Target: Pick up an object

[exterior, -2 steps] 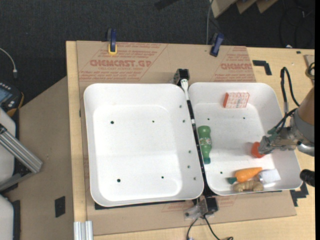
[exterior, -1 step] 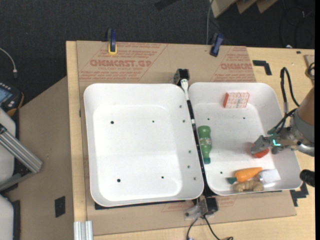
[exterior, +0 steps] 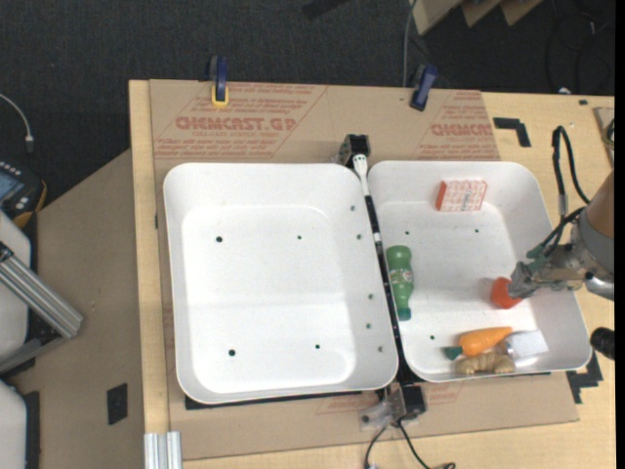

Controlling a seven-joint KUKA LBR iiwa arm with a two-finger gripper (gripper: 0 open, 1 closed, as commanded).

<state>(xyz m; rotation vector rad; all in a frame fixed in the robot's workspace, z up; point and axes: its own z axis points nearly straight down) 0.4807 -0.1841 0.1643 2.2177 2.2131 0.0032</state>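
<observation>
bins (exterior: 186,262) – two; green bottle (exterior: 398,279) – one

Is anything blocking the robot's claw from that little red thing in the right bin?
Nothing visible does. The gripper is right at the red object near the right bin's right side. The orange carrot-like toy lies below it, the green bottle far off to its left.

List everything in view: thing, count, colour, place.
shallow plastic bins: 2, white, side by side on the bench
green plastic bottle: 1, green, right bin, by its left wall
red-and-white patterned box: 1, right bin, far side
small red object: 1, red, right bin, at the gripper
orange carrot-shaped toy: 1, right bin, near edge
tan lumpy object: 1, beside the carrot
clamps: 2, blue, bench's far edge
gripper: 1, grey, over right bin
</observation>
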